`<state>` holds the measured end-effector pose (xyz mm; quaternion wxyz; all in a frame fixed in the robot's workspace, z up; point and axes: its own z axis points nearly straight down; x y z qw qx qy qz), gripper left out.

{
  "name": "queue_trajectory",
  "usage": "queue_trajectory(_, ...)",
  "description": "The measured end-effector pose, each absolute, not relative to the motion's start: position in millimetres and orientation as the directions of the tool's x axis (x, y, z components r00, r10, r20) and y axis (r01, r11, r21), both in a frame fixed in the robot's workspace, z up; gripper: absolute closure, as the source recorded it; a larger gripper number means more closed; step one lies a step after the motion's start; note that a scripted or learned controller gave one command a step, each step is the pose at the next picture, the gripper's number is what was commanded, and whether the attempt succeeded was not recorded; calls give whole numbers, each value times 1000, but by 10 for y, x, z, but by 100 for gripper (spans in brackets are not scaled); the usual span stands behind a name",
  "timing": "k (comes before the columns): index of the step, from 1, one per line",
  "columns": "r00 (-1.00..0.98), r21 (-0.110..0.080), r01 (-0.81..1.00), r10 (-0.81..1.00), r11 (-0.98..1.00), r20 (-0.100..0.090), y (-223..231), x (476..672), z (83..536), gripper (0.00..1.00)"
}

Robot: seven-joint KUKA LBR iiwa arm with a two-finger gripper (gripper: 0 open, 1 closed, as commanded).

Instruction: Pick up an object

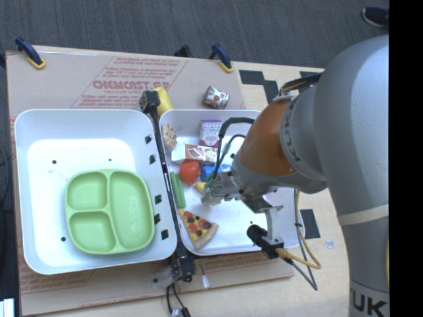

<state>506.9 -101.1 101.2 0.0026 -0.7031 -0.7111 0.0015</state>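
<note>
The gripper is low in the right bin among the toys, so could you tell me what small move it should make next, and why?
Probably a short straight descent onto the blue toy. The gripper sits low in the right bin, beside the red tomato, with nothing visibly between its fingers. The pizza slice lies apart, nearer the front wall.

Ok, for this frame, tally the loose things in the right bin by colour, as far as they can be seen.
Red: 1, a tomato
Green: 1, a long stick-like piece
Blue: 1, a small piece partly behind the arm
Pink or purple: 1, a small box
Red and white: 1, a packet
Beige speckled: 1, a piece by the left wall
Multicoloured: 1, a pizza slice
Total: 7 visible; the arm may hide more.
</note>
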Motion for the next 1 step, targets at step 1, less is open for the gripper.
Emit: queue_trajectory(1, -12, -6, 1000, 1000, 12, 1, -1011, 5068, 1012, 0)
